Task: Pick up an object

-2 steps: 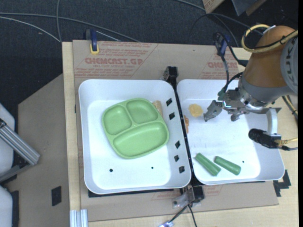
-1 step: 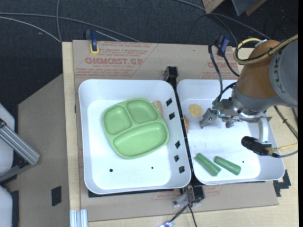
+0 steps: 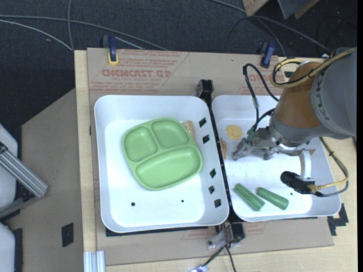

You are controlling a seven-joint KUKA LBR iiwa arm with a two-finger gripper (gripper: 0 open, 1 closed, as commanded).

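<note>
My gripper (image 3: pixel 245 148) hangs low over the middle of the right bin (image 3: pixel 317 208), at the end of the grey arm with its orange band (image 3: pixel 298 103). A small yellow piece (image 3: pixel 233 132) lies just up and left of it, apart from it. Two green cylinders (image 3: pixel 248 197) (image 3: pixel 272 198) lie side by side near the bin's front wall, below the gripper. A small tan piece (image 3: pixel 223 149) rests against the bin's left wall. I see nothing held in the gripper.
The left bin (image 3: pixel 113 208) holds a green divided plate (image 3: pixel 163 153) with a tan item (image 3: pixel 189 129) at its far right edge. A black clip strip (image 3: pixel 211 146) runs between the bins. Cables (image 3: pixel 311 183) trail from the wrist over the right bin.
</note>
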